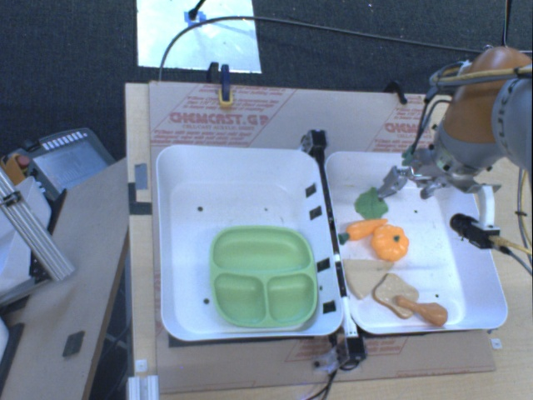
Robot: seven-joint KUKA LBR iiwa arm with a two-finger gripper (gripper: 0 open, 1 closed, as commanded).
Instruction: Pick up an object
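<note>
While the arm (487, 98) leans in from the right of the frame, its gripper (410, 182) hangs over the upper part of the right bin (491, 294), just beside a flat green leaf-shaped piece (371, 202). How far the claw stands open I cannot tell from here, and nothing visibly sits in it.

The things worth picking all lie in that right bin: the green piece near the top, an orange carrot (365, 229) just below it, a small orange pumpkin (389, 242) touching the carrot's right end, and lower down a slice of bread (393, 290) with a tan drumstick-like piece (422, 311) lying across it. The left bin (191, 182) holds a green divided plate (264, 275).

The green piece looks nearest, but it is thin and lies flat, so a grasp there would likely slip. I would judge the pumpkin the safer target: rounded, raised, easy to straddle. To do it well, the claw should centre over it, come straight down, and avoid nudging the carrot pressed against it.
</note>
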